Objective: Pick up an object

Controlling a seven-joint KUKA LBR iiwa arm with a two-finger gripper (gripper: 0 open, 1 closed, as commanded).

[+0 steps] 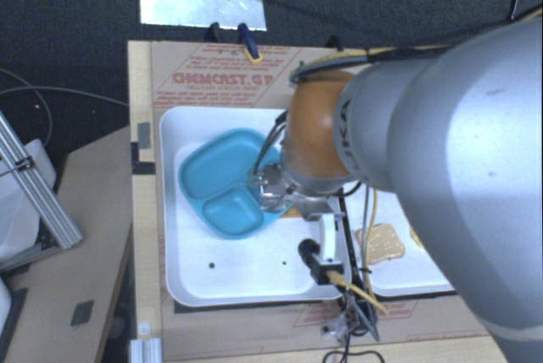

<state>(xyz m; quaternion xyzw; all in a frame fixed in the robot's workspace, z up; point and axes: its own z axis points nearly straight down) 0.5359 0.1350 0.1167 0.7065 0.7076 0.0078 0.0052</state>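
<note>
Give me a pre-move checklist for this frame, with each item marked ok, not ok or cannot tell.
1. Target present: light blue divided plastic plate lies in the left white bin: ok.
2. Arm over the target: orange wrist band sits above the plate's right edge: ok.
3. Gripper state: hidden under the wrist: cannot tell.
4. Object held: nothing seen between fingers: cannot tell.
5. Neighbouring item: flat tan piece lies in the right white bin, apart from the plate: ok.
6. Cables: black and yellow leads hang over the divider between bins: cannot tell whether they snag.
</note>
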